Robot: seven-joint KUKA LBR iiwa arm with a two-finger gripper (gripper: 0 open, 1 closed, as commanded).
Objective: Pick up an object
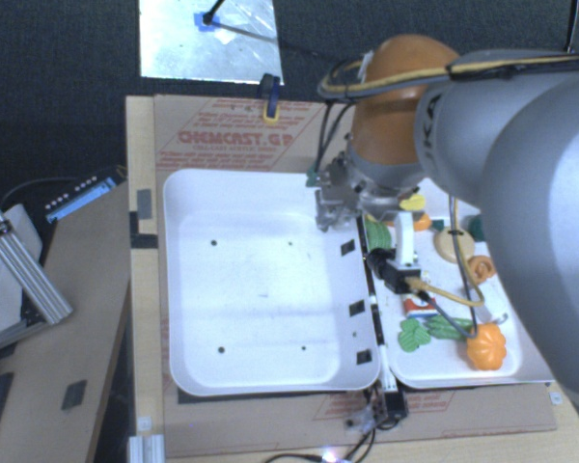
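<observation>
Objects for picking lie in the right bin (458, 376), and we see them crowded into the strip of it that the arm leaves uncovered. Nearest the front edge sits an orange pumpkin-shaped toy (485, 347), with a green leafy piece (427, 332) just beside it on the left. Farther back we make out a tan round object (452, 245), a brownish ring (480, 268), a small teal piece (475, 228), a yellow piece (413, 202) and a green item (377, 231) close to the wall between the bins. A small red, white and blue item (420, 307) lies near the middle of the group; we cannot tell what it is.

The arm (521, 152) comes in from the right as a broad grey mass over the back of the right bin, and its orange band (398, 90) faces us above the wrist. From there the wrist points steeply down, with cables looping beside it. The gripper (340, 215) hangs low at the back end of the wall that the two bins share, over the back right corner of the left bin (174, 258). We cannot tell whether it is open or closed, and we see nothing held in it.

Both bins rest on a cardboard sheet (232, 135), where a blue and yellow clamp (269, 98) stands at the back edge, and a shiny square sheet (207, 25) lies beyond it.
</observation>
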